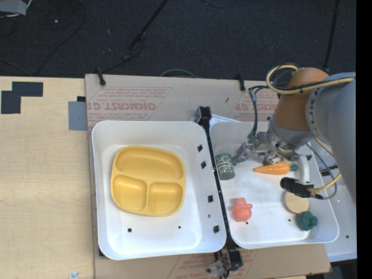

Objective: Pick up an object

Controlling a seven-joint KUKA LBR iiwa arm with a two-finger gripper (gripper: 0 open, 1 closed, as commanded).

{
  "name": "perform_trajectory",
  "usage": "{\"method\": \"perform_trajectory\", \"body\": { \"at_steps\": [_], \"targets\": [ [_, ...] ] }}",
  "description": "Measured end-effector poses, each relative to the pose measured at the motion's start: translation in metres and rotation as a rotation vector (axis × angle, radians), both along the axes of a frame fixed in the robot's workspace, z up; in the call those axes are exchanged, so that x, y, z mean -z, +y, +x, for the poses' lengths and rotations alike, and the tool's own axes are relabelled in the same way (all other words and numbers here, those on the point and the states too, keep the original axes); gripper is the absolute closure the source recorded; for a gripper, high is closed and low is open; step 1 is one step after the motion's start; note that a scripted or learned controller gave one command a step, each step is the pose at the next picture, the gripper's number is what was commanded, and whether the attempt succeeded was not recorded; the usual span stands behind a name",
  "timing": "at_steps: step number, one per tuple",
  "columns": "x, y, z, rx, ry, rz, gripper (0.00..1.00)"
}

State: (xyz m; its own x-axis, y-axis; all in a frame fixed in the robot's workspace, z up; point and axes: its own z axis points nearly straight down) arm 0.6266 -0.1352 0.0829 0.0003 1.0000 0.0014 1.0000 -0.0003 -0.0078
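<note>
My gripper (259, 152) is low in the right bin (325, 237), near its back wall. An orange carrot (272, 168) lies just in front of it, very close; whether it touches is unclear. A small green can (224, 166) lies to the gripper's left, against the divider between the bins. A red-pink toy (242, 209) rests nearer the front. A tan disc (296, 204) and a dark green lump (306, 220) sit at the front right.
The left bin (110, 237) holds a yellow divided plate (148, 179). The grey arm (325, 115) with its orange band comes in from the right over the right bin's back corner. Bare white floor lies between the red-pink toy and the disc.
</note>
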Motion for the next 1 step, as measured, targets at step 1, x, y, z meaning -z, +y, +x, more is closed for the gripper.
{"method": "perform_trajectory", "body": {
  "at_steps": [1],
  "targets": [
    [-0.0103, -0.0003, 0.0007, 0.001, 0.002, 0.001, 1.0]
  ]
}}
